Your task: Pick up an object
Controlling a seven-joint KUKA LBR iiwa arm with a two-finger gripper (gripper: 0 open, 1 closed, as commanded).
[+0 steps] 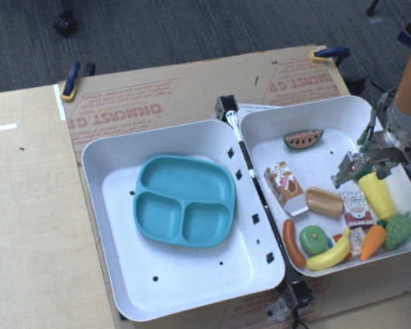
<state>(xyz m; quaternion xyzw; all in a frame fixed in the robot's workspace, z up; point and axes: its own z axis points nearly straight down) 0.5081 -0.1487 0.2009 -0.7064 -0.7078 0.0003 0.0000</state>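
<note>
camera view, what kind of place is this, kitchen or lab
Likely a robot lab: a cardboard-covered bench, two white bins holding toy food and a teal tray, a gripper over them.

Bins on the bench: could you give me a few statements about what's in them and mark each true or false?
1. The teal divided plate lies in the left bin. True.
2. The watermelon slice lies on the plate. False: it lies in the right bin, near the far wall.
3. The gripper is above the right bin. True.
4. The banana lies beside the watermelon slice. False: it lies at the near wall, by the carrot.
</note>
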